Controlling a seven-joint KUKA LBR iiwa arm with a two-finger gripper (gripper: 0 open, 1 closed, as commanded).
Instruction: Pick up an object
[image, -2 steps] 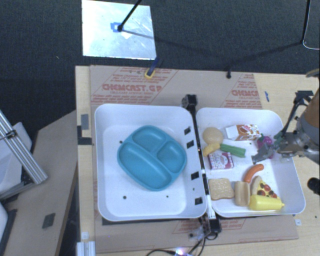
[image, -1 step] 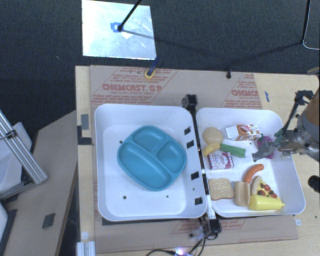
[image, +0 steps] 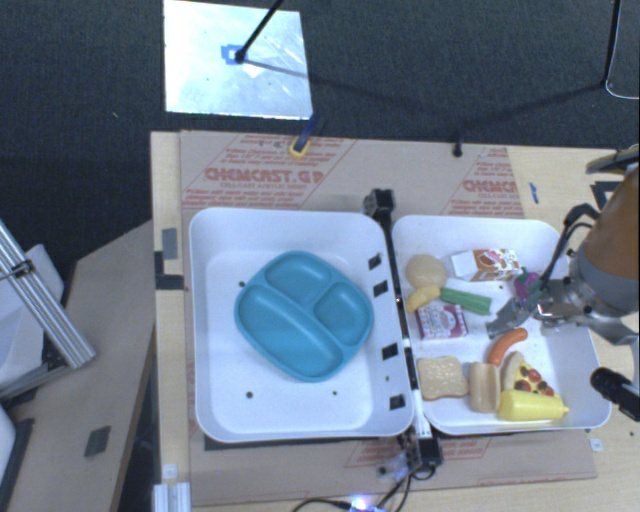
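Even bright overhead light, soft focus, mild grain.

Arm (image: 612, 250) cut off at right edge. Gripper (image: 512, 316) blurred, finger state unreadable. Carton (image: 494, 263) print too small.

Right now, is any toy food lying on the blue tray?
No. The blue tray lies bare in the left bin; the toy food is in the right bin.

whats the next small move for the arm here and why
Probably a short drop toward the sausage. The gripper sits in the right bin, just above and beside the sausage, with nothing seen between its fingers. The sausage lies a little apart from the pizza.
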